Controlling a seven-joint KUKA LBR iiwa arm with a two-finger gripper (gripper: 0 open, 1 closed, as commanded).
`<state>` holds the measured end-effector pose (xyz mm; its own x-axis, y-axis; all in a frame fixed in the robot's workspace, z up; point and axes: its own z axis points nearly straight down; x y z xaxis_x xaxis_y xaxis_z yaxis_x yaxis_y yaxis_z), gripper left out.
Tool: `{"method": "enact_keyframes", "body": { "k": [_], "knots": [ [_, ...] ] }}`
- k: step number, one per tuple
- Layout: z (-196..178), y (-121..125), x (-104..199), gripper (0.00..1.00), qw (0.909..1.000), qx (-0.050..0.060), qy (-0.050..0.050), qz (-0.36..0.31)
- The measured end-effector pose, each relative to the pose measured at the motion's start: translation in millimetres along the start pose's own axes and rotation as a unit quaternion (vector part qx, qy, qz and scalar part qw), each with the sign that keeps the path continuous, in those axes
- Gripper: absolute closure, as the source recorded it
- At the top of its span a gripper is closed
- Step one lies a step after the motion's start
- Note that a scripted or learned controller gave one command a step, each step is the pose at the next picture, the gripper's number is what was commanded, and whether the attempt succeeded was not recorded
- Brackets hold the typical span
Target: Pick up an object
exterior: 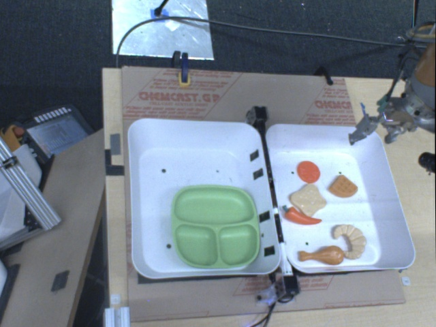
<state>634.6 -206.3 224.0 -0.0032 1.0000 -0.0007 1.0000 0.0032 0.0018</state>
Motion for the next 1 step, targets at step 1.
{"method": "enact_keyframes", "body": {
  "k": [1],
  "knots": [
    [42.9,5.1,4.7,0.0,1.0,0.001,0.0,-0.002]
  ]
}}
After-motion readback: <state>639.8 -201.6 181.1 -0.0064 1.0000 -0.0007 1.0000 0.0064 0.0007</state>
